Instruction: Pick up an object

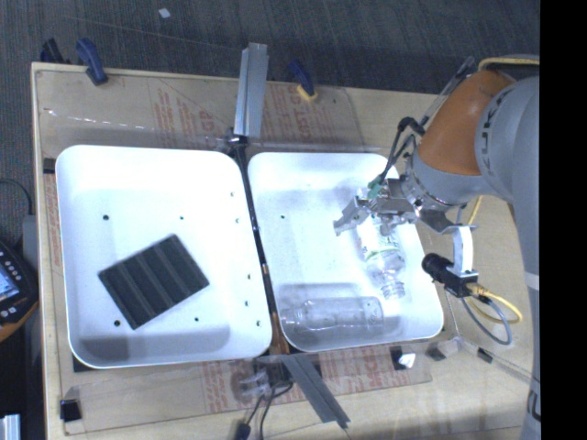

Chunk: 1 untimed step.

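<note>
Right bin (303, 191): bottle (385, 262) under pincer (378, 216)

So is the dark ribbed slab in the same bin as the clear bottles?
No, the dark ribbed slab lies in the left bin; the clear bottles are in the right bin.

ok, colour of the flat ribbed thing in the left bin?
Dark grey-black ribbed slab, seen in the camera view.

Two bins side by side on table (55, 356). Left bin (83, 168): ribbed slab (153, 280) lying flat toward its near-left corner. Right bin (293, 181): one bottle (332, 313) on its side along near wall; second bottle (385, 259) near right wall, just behind first. Pincer (371, 214) over right bin, above second bottle's far end. Clamps (92, 60) along table's far edge.
</note>
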Motion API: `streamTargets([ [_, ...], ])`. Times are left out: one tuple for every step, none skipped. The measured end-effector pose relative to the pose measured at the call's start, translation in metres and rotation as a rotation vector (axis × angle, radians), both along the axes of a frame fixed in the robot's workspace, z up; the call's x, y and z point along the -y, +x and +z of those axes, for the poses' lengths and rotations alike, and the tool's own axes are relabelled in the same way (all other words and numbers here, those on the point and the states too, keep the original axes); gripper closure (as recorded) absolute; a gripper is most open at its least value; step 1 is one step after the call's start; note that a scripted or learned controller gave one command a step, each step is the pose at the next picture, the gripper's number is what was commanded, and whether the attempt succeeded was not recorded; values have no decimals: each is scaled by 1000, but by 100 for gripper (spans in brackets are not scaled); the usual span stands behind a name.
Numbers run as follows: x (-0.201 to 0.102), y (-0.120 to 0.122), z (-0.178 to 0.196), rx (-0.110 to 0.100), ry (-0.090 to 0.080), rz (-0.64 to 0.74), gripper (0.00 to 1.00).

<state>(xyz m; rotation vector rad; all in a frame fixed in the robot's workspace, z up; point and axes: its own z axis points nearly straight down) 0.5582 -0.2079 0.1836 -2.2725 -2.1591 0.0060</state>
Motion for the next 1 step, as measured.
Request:
streamTargets([
  [0,0,0,0,0,0,0],
])
